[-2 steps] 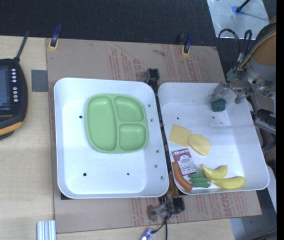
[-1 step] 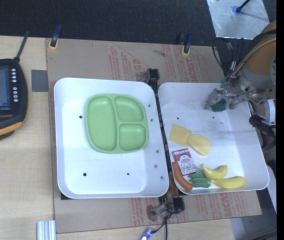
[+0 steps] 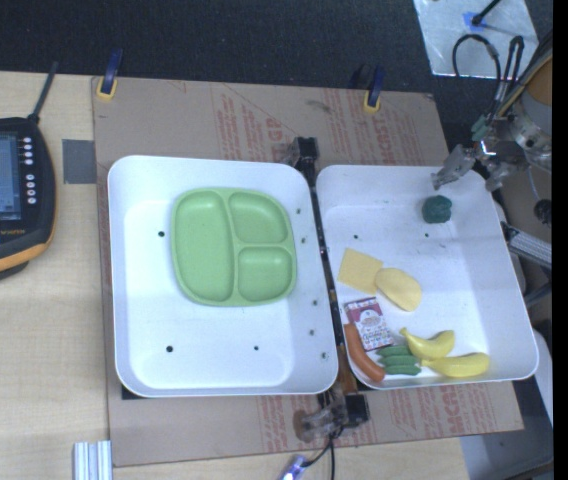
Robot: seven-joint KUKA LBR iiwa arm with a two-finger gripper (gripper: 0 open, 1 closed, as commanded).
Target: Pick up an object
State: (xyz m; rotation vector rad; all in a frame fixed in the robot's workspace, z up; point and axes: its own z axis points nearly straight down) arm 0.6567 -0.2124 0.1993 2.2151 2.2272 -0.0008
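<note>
The fingers [image 3: 461,171] are hanging above the right bin [image 3: 484,298], and I cannot tell how wide they are. A dark green ball [image 3: 437,208] is lying just below them, not yet picked up.

A pale wood table [image 3: 24,368] spreads far to the left of the pincer [image 3: 461,171], and a brown cardboard sheet [image 3: 264,118] printed with faded red lettering is clipped over it below and beside the pincer. Behind the table runs a dark carpeted floor [image 3: 214,18]. Just above the pincer, a shiny foil-like sheet [image 3: 464,18] catches bright light.
</note>
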